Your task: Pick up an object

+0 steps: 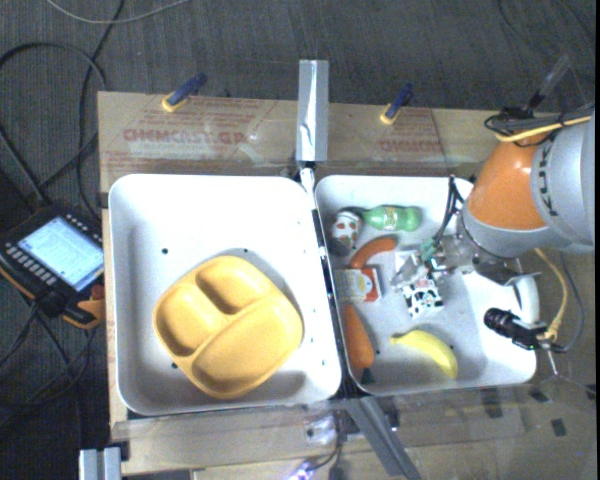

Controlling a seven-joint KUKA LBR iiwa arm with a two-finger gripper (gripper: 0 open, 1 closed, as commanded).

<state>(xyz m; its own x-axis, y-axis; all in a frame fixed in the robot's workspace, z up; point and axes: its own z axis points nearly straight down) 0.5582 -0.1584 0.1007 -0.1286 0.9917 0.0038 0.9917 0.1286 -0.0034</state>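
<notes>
Nearest, in the right bin (500, 368): a banana (427, 352) by the front wall and a carrot (357, 336) along the left wall. In the left bin (140, 268), a yellow divided plate (228, 324). Mid-bin on the right, a small carton (360, 285) and a black-and-white patterned item (423, 295). Just above that item, the gripper (427, 264), lowered from the right; cannot tell how far the jaws stand apart or whether anything sits between them. Farther back, a sausage (373, 249), a ball (346, 230), a green bottle (395, 217). Off to the left, a pendant (48, 258).
</notes>
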